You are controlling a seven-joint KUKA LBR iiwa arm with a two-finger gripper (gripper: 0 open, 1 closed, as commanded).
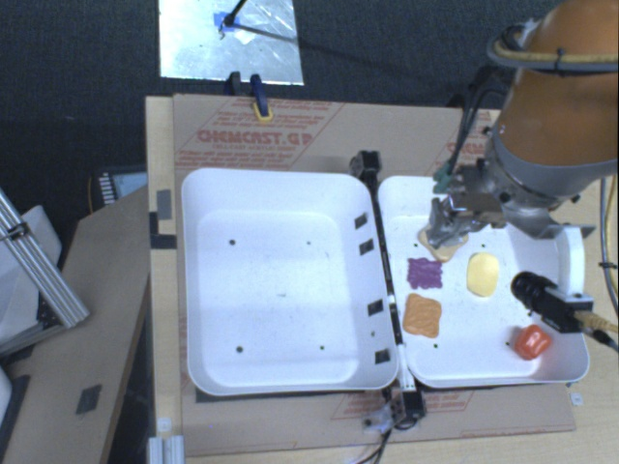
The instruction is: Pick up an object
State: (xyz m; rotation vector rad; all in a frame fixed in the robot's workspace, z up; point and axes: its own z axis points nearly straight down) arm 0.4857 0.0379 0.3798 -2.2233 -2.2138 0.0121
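Note:
The right white bin (571,259) holds several small things. A purple piece (424,273) lies near its left wall, with an orange square piece (422,315) just in front of it. A pale yellow oval (483,274) sits in the middle, and a red piece (531,342) lies at the front right. My gripper (444,228) reaches down into the back left of this bin, directly over a tan piece (437,247) whose edge shows beneath it. Whether it touches or grips the tan piece is hidden.
The left white bin (208,259) stands beside the right one, with black clips (375,307) along the shared wall. Both rest on a cardboard sheet (290,129). A shiny metal plate (230,27) lies behind the bench.

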